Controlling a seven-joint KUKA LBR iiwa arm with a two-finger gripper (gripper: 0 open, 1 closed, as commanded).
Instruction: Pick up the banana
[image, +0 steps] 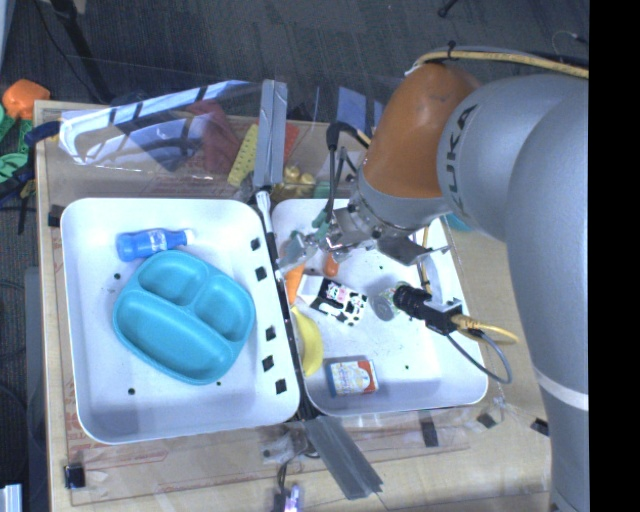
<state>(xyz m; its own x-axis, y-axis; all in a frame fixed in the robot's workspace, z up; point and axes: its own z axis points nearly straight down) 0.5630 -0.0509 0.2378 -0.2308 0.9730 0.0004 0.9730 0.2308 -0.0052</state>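
Observation:
The yellow banana (311, 342) lies in the right bin (440, 375), along its left wall near the front. My gripper (318, 240) hangs over the back left part of that bin, beyond the banana and apart from it. Nothing of the banana is between the fingers. The arm's orange band and grey body cover the bin's back right part.
An orange piece (293, 285), a black-and-white box (340, 299) and a small orange-edged pack (350, 377) lie around the banana. The left bin (90, 400) holds a blue divided tray (185, 315) and a blue bottle (150, 242). Clutter sits behind both bins.

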